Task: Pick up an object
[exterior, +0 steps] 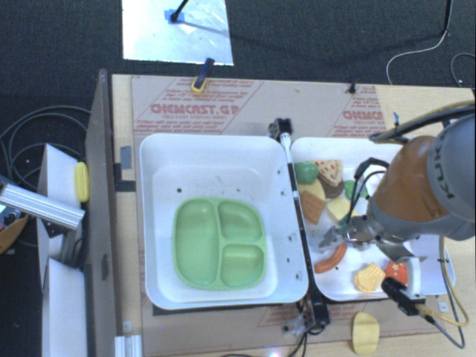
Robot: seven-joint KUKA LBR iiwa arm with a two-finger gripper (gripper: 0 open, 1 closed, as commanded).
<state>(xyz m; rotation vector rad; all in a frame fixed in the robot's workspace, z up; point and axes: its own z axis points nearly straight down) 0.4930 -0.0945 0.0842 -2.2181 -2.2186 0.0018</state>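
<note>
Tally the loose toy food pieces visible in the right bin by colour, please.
Green: 1
Yellow or cream: 4
Brown: 1
Red or orange: 2
Total: 8; the arm may hide others.

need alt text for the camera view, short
A grey and orange arm reaches from the right into the right bin, its gripper low over a pile of toy food near a hot dog. The left bin holds a green divided tray. A yellow item lies on the bench in front of the bins.
</note>
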